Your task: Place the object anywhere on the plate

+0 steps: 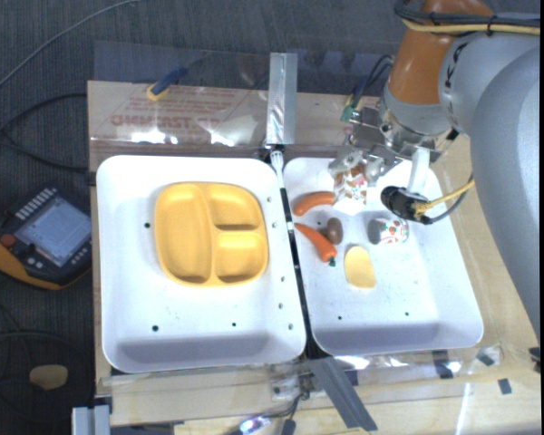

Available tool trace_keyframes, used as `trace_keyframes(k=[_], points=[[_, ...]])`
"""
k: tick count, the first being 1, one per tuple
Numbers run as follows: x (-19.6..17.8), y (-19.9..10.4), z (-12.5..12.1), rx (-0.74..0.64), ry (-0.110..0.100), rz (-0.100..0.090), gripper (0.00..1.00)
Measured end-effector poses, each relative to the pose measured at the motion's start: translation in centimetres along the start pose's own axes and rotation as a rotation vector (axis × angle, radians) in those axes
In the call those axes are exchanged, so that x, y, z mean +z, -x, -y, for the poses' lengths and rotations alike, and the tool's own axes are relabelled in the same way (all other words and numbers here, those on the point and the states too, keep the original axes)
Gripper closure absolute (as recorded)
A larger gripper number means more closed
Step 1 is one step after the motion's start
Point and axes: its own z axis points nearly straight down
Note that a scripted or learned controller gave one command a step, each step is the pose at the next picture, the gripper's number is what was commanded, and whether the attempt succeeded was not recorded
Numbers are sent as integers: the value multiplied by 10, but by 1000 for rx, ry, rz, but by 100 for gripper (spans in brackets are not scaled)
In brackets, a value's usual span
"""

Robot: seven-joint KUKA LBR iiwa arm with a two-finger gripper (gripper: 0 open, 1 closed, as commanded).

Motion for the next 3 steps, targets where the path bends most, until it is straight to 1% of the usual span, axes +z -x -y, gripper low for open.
trace_keyframes(k=[1, 2, 3], points=[[22, -61, 13, -191, -2, -3, 100], [21, -62, 13, -191, -1, -3, 0], [24, -34, 46, 85, -3, -5, 0]])
